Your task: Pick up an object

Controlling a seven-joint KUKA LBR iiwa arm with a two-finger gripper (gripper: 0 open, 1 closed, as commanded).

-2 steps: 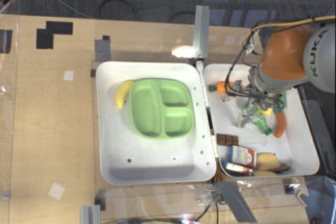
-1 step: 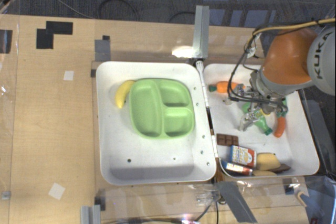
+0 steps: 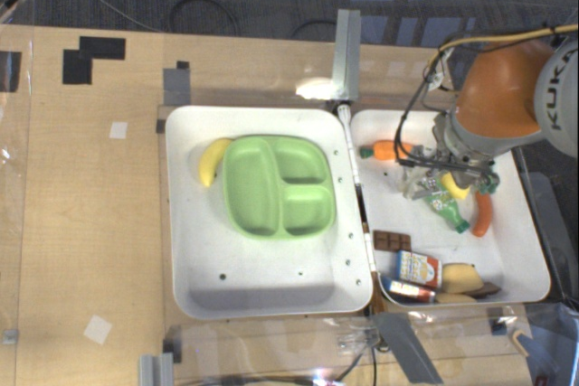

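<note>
My gripper (image 3: 450,179) hangs low over the right bin (image 3: 525,221), under the arm's orange band. Directly beneath it lie a yellow piece (image 3: 455,186) and a green and clear wrapped item (image 3: 446,206); the wrist hides the fingertips. An orange carrot (image 3: 389,151) lies to the gripper's left, a red-orange sausage (image 3: 482,214) to its lower right. A chocolate bar (image 3: 392,240), a small juice carton (image 3: 417,268) and a pale banana-like piece (image 3: 460,276) sit at the bin's near edge.
The left bin (image 3: 190,267) holds a green divided plate (image 3: 276,185) with a yellow banana (image 3: 211,162) beside its left rim. A metal post (image 3: 345,59) stands behind the divider between the bins. Black cables loop from the arm over the right bin's back.
</note>
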